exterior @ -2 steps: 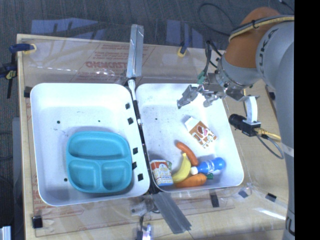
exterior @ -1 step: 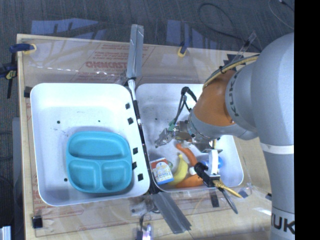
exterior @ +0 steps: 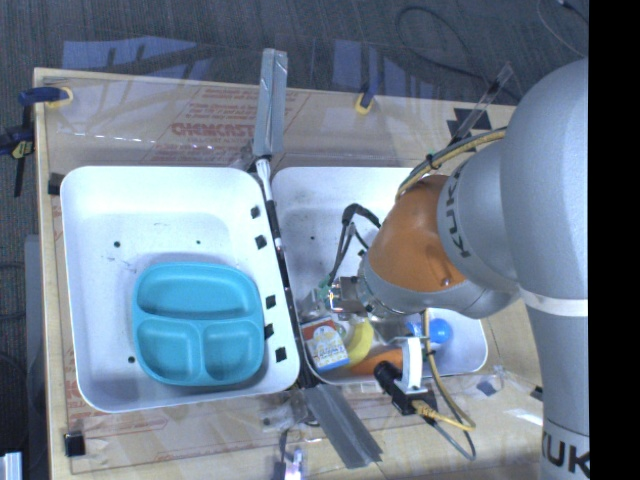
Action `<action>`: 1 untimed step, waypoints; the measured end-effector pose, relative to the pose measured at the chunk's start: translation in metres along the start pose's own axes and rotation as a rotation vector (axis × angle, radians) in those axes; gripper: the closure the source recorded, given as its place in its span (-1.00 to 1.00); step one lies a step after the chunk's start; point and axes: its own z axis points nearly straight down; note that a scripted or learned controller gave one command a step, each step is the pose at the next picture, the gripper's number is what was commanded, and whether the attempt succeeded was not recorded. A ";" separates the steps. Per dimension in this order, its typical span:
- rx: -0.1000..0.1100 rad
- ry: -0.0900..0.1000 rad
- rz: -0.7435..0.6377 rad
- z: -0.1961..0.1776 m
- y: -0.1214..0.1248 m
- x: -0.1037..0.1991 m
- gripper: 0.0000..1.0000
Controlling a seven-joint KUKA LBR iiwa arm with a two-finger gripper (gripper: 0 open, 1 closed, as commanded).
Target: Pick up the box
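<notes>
The box (exterior: 325, 344) is a small carton with a red and white label, lying near the front left corner of the right bin (exterior: 310, 203). My gripper (exterior: 336, 298) hangs just above and behind the box, under the orange wrist band (exterior: 410, 243). The arm's bulk covers most of the gripper. I see nothing held in it.
A yellow item (exterior: 360, 340), an orange item (exterior: 388, 356) and a blue ball (exterior: 438, 330) lie right of the box along the bin's front wall. The left bin (exterior: 100, 198) holds a blue compartment tray (exterior: 198, 321). A grey divider bar (exterior: 270, 98) runs between the bins.
</notes>
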 end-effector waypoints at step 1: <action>0.008 0.007 -0.010 -0.008 0.000 0.003 1.00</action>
